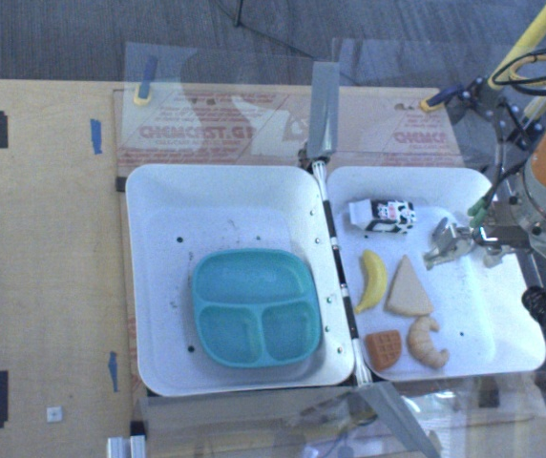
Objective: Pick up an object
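In the right bin [502,332] lie a black-and-white milk carton [384,215], a yellow banana [372,280], a tan sandwich wedge [408,289], a croissant [428,341] and a brown waffle [384,349]. My gripper [442,244] hovers over the right bin's upper right part, to the right of the carton and above the sandwich wedge. Its fingers are spread open and nothing is between them. The arm enters from the right edge.
The left bin [158,218] holds a teal divided tray [254,306]. A metal divider [323,113] runs between the bins at the back. Cables and a yellow rod [531,36] sit at the upper right. Wooden bench surface [44,256] lies to the left.
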Controlling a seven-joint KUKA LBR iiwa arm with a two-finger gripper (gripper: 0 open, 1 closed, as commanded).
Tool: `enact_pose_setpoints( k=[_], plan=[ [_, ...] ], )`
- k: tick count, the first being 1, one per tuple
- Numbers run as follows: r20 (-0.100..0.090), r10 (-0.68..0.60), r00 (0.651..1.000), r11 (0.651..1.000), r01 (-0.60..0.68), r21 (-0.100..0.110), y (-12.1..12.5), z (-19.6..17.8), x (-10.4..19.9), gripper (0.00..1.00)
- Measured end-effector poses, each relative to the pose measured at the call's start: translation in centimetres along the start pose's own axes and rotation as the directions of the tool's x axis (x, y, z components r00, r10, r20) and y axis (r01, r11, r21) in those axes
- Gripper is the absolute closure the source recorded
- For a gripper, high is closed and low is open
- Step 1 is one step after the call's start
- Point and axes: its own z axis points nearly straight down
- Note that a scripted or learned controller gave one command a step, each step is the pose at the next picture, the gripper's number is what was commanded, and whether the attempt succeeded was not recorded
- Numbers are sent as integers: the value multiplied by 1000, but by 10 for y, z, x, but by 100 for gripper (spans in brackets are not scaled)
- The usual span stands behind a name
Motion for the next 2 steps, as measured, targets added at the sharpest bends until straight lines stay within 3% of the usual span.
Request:
enact_pose_setpoints(
  k=[1,2],
  plan=[
    [-1,-113,994,994,113,0,9,98,63,0],
    [0,-58,998,998,58,-1,46,98,36,0]
  ],
)
